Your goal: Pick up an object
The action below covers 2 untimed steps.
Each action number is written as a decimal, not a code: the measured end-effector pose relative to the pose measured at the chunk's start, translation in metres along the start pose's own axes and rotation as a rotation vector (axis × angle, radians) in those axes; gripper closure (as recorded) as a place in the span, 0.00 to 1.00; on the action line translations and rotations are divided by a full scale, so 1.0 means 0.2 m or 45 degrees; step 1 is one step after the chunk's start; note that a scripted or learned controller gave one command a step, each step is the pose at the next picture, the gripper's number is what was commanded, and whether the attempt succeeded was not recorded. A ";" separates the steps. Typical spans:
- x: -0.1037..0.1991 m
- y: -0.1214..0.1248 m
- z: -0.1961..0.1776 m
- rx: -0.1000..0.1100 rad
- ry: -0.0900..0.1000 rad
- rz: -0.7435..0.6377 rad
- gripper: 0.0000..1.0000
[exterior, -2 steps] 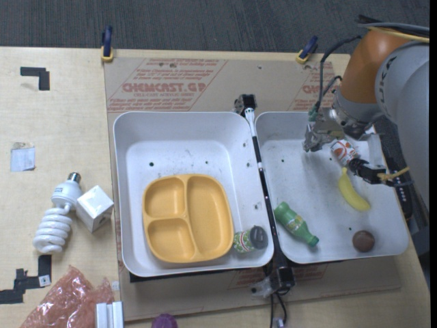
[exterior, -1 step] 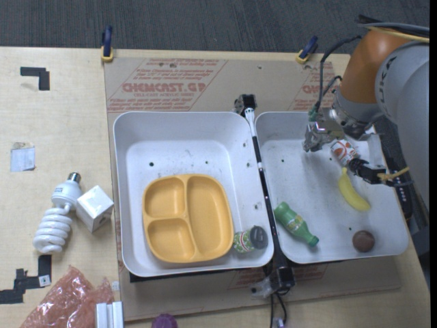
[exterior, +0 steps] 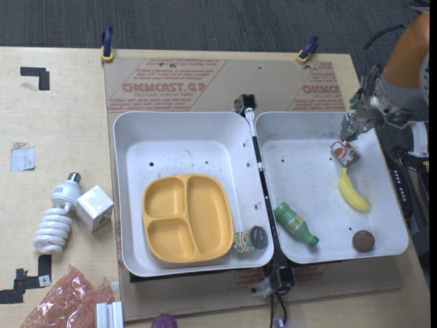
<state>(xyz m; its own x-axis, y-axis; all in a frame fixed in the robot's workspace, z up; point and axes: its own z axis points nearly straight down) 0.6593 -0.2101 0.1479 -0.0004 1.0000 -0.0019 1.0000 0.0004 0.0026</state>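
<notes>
My gripper (exterior: 350,132) hangs over the far right part of the right bin (exterior: 300,132). Just below its tip lies a small red and white packet (exterior: 345,153); whether they touch is unclear. A yellow banana (exterior: 354,193) lies just in front of the packet. A green bottle (exterior: 295,224) rests on its side near the bin's front left. Near the front right corner sits a brown ball (exterior: 364,240). The left bin (exterior: 171,132) holds a yellow divided plate (exterior: 188,217) and a small green and grey object (exterior: 250,240).
On the bench left of the bins lie a spiral light bulb (exterior: 54,217), a white cube (exterior: 94,207) and a red mesh bag (exterior: 68,298). Blue and yellow clamps (exterior: 107,44) (exterior: 307,49) hold the cardboard's far edge.
</notes>
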 end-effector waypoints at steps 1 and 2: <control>0.00 0.02 0.12 -0.013 0.000 -0.003 0.00; 0.06 -0.08 0.18 -0.008 0.000 -0.003 0.00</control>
<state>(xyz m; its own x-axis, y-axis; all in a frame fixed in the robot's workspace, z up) 0.6436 -0.1982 0.1109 -0.0027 1.0000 -0.0021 1.0000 0.0028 0.0088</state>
